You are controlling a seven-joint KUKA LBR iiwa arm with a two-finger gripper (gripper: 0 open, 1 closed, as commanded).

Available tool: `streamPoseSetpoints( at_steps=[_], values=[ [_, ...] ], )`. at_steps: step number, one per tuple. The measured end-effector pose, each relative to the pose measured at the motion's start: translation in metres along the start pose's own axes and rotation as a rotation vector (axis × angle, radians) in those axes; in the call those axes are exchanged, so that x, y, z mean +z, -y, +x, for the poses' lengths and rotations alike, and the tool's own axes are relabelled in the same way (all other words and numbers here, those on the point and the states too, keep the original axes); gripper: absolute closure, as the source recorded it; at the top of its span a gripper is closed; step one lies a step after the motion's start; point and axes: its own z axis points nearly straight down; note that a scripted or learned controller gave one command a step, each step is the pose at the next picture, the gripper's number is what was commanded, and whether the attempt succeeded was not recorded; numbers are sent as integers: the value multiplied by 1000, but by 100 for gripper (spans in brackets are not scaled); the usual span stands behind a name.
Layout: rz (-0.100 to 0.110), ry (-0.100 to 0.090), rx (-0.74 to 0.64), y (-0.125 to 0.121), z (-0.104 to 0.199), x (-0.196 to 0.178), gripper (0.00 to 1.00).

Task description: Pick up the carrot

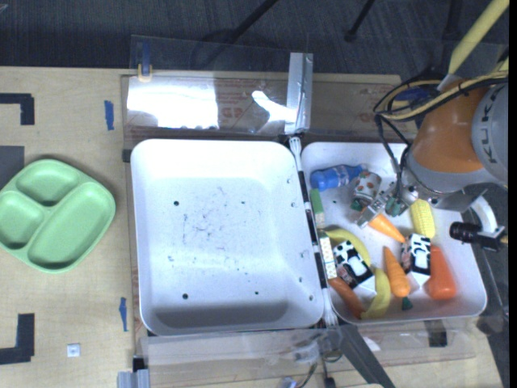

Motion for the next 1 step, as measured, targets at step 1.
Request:
streamPoseSetpoints(
  at_steps=[1],
  values=[
    [10, -5, 168, -50, 1, -73, 100]
  ],
)
